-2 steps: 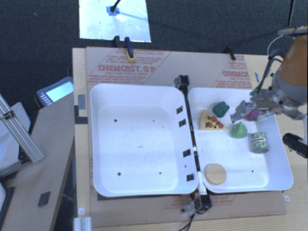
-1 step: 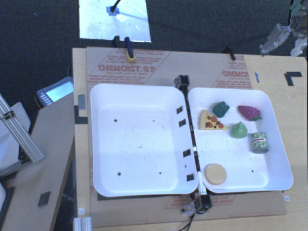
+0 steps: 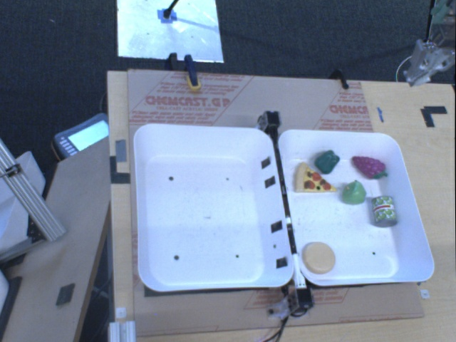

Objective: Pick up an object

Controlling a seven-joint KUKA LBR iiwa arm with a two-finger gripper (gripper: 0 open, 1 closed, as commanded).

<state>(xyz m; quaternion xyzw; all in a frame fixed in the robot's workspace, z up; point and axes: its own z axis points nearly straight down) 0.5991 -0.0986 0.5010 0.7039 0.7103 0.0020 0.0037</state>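
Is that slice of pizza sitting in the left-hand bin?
No, the pizza slice lies in the right bin, near its left wall, with the green toy just beyond it.

In the white right bin [image 3: 410, 212]: a yellow pizza slice [image 3: 312, 179] with red dots, dark green pepper [image 3: 327, 161], purple grapes [image 3: 369, 166], light green pear [image 3: 353, 192], green-labelled can [image 3: 383, 210], tan cookie [image 3: 318, 257].

A silvery metal sheet [image 3: 169, 20] lies on dark carpet at the upper left of the frame; a phone-like device [image 3: 82, 137] (screen lit) sits at the left edge.
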